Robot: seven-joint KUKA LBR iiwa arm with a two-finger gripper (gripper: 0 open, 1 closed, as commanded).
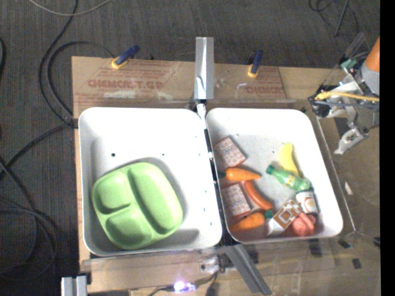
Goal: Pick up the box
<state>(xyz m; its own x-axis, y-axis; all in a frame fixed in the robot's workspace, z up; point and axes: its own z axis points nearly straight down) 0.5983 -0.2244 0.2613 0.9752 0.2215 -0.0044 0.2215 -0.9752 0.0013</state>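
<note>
Nearest edge: front rim of the left bin (148, 249), with the green divided plate (137, 205) lying flat inside, toward the front left.
Right bin (271, 117): crowded along the front and middle, bare toward the back.
Box (286, 215): small brown-and-white carton near the front right corner, tilted, touching the orange carrot (249, 221) on one side and the pink lump (302, 225) on the other.
Other neighbours: small can (307, 202) just behind the box; green bottle (287, 177) and yellow banana (287, 158) further back; second carrot (243, 174) and sausage (257, 196) toward the middle; two printed cards (227, 151) near the dividing wall.
Claw (349, 139): parked off the right bin's far right corner, over the tabletop (142, 79), well apart from the box; open or closed, cannot tell.
Step in hand: approach, not yet begun.
Doing it well: probably best to come straight down over the box, turn the wrist to match its tilt, and slip in along its free sides rather than toward carrot and lump.
Risk: likely to nudge the can or pinch the lump.
</note>
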